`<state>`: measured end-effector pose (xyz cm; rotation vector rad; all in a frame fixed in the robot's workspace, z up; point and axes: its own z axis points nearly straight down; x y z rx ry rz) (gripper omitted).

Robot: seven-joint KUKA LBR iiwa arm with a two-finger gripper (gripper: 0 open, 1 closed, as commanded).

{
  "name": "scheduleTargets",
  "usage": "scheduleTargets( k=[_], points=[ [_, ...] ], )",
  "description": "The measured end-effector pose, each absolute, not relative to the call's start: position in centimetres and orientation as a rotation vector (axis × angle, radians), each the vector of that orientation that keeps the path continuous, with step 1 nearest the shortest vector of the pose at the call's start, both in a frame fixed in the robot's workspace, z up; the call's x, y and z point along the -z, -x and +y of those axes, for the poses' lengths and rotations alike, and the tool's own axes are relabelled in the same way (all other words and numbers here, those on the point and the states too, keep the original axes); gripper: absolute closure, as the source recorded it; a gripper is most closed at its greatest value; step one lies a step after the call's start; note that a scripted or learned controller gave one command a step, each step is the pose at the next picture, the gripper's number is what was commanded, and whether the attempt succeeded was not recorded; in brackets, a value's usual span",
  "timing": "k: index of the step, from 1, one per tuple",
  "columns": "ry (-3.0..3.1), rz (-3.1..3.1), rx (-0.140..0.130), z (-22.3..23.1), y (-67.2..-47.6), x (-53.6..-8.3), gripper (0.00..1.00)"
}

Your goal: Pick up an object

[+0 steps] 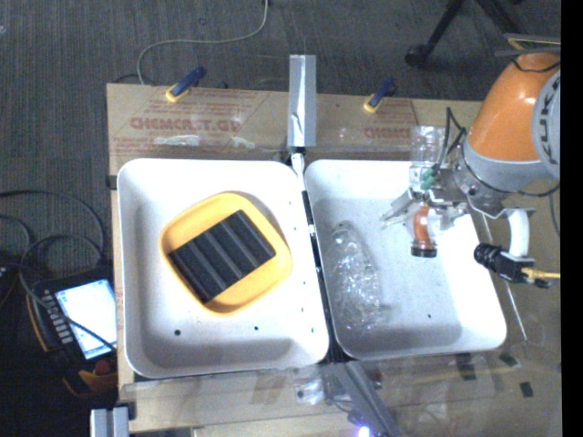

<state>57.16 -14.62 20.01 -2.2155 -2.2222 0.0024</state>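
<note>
A: Entry. Where does the gripper sit?

B: Over the right bin, near its far right part, arm reaching in from the right. A small orange-brown piece hangs at its tip; it looks part of the tool, but I can't rule out an object. Whether the gripper is spread or closed: cannot tell at this slant.

A: Candidates to pick?

B: A clear plastic bottle lies lengthwise in the right bin, close to the wall shared with the left bin. It's apart from the gripper, toward the left. In the left bin, a yellow sponge with a black ribbed top lies flat, roughly centred.

A: Room?

B: My judgement: the bottle is nearest, but the shared wall crowds its left side; approach from the right has open floor. The sponge has clear floor all round, though it is wide. Transparent, rounded plastic probably slips.
</note>
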Motion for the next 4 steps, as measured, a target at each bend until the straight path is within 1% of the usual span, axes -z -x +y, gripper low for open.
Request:
scheduleTargets(
  k=[1,2,3,4],
  points=[
    [2.106,-2.330,-0.006,-13.7,-61.9,-17.8,0.00],
    [1.955,-2.458,-0.001,-17.4,-63.2,-9.8,0.00],
    [1.953,-2.455,0.000,-17.3,-63.1,-10.6,1.00],
    [1.993,-2.428,0.000,-12.6,-61.2,-18.0,1.00]
  ],
)
